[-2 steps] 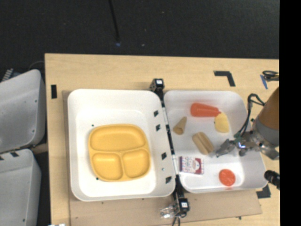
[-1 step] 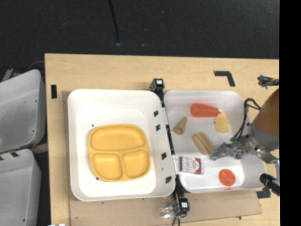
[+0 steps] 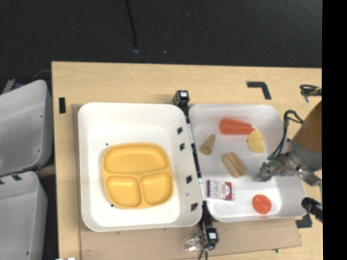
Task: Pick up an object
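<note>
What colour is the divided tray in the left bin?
Yellow; the divided tray shows plainly in the camera view.

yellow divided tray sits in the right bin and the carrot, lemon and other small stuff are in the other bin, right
Not quite. The camera view shows the yellow divided tray in the left bin. The carrot, lemon and other small items are in the right bin.

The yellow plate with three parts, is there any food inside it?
No food shows in the yellow plate. All three compartments look bare. It lies in the left bin, and covers the bin floor beneath it. The toy foods lie in the right bin.
</note>
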Robot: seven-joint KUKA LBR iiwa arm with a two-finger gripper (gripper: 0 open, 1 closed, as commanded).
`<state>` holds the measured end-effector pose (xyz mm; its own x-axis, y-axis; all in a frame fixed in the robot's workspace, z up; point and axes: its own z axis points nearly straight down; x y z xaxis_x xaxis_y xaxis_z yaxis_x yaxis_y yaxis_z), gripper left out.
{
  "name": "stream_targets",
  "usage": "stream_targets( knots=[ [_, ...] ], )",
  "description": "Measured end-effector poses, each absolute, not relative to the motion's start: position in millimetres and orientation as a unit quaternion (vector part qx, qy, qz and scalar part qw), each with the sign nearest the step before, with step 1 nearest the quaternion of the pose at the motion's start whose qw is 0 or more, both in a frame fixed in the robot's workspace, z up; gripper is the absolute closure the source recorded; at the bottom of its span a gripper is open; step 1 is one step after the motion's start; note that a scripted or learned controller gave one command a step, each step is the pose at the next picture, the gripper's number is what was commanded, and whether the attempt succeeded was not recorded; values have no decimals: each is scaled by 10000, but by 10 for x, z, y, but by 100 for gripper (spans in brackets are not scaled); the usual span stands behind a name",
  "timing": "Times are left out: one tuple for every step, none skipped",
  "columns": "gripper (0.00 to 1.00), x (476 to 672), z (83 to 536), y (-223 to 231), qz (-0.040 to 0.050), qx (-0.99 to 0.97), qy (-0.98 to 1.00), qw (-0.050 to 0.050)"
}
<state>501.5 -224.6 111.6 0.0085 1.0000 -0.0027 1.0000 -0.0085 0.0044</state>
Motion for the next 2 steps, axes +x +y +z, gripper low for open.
stream_targets(
  knots=[
    [100, 5041, 1761, -2249, 16, 7060, 7082, 41],
    [100, 5069, 2405, -2275, 14, 7059, 7083, 42]
  ],
)
